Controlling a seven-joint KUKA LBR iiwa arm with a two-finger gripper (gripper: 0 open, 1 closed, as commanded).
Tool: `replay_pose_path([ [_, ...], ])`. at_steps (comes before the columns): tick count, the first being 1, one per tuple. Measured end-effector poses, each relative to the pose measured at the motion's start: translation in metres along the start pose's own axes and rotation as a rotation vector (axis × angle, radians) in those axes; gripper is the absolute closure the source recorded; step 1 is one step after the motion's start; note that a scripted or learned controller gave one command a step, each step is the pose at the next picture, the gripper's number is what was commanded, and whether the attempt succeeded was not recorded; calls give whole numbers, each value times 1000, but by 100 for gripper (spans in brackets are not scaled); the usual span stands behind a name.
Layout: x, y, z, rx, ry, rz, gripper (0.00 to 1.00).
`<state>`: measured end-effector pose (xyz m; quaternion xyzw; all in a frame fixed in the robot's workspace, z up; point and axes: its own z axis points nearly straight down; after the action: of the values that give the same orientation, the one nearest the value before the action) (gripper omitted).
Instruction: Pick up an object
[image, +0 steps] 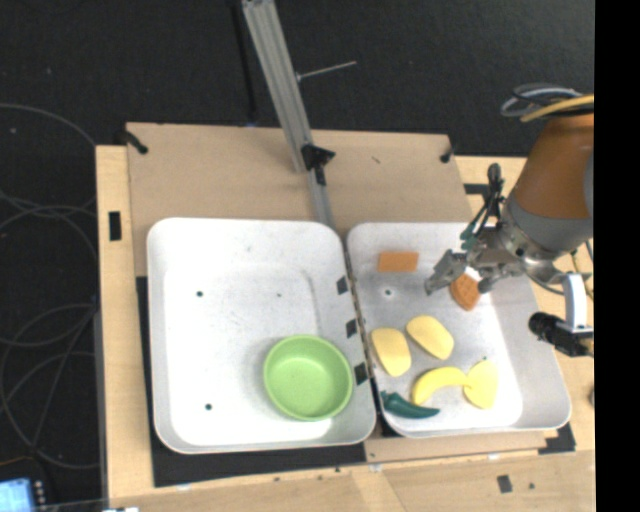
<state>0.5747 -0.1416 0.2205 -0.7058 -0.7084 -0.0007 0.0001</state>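
Camera view: my end effector (462, 277) sits low in the right bin (520, 330), fingers spread wide, nothing clearly gripped. Orange piece (465, 291) lies just beside 1 fingertip, probably my target; yellow pieces (432, 360) lie nearer the front.

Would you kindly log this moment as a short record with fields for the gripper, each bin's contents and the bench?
gripper: gripper over the right bin's upper right part, beside an orange piece; no grasp confirmed
right bin: orange block near the top, four yellow pieces, one banana-shaped, green pepper-like item at the lower left
left bin: green bowl at the lower right
bench: tan board under both bins
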Motion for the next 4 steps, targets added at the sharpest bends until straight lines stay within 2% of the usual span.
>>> replay_pose_path([
  [1, 0, 0, 0, -1, 0, 1, 0],
  [3, -14, 2, 120, 6, -3, 5, 0],
  [4, -15, 2, 119, 1, -2, 5, 0],
])
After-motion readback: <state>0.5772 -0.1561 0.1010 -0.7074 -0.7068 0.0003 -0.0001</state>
